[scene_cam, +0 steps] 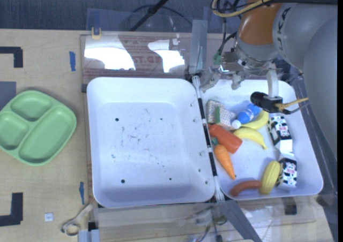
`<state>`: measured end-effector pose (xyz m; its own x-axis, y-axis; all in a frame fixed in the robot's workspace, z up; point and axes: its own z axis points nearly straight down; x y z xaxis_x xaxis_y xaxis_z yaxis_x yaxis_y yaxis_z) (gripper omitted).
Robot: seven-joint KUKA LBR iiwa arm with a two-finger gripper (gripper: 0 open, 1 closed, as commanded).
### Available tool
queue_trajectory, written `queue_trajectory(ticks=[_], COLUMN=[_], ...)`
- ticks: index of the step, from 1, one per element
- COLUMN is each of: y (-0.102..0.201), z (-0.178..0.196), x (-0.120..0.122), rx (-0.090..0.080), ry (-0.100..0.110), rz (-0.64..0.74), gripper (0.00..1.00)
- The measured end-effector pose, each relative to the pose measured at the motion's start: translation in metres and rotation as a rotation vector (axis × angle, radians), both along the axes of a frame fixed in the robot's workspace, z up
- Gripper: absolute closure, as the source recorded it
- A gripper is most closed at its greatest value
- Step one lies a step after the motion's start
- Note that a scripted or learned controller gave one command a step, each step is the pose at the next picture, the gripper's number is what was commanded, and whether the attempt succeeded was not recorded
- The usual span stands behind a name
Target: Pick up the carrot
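The carrot [225, 161] is orange and tapered. It lies in the right bin [308, 152] against its left wall, tip pointing toward the front. A red-orange pepper-like piece [226, 138] rests just behind it. My gripper [222, 81] hangs over the back left corner of the right bin, well behind the carrot and apart from it. Its two fingers stand spread with nothing between them. The orange wrist band [260, 21] sits above it.
Around the carrot lie a checkered packet [215, 111], a blue bottle [246, 115], bananas [254, 135], a yellow piece [270, 175], a sausage [245, 187] and two cow-patterned cartons [280, 128]. The left bin [144, 139] adjoins. A green divided plate [35, 127] sits far left.
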<state>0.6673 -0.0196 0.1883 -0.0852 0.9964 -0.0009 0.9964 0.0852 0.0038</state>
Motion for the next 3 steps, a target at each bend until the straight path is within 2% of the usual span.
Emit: queue_trajectory(ticks=[1,2,3], y=[0.026,0.055,0.059], z=[-0.003,-0.002,-0.002], x=[-0.003,-0.005,-0.011], rx=[0.001,0.001,0.000], ry=[0.003,0.002,0.002], rz=[0.073,0.362,0.534], gripper=[0.00,0.00,0.00])
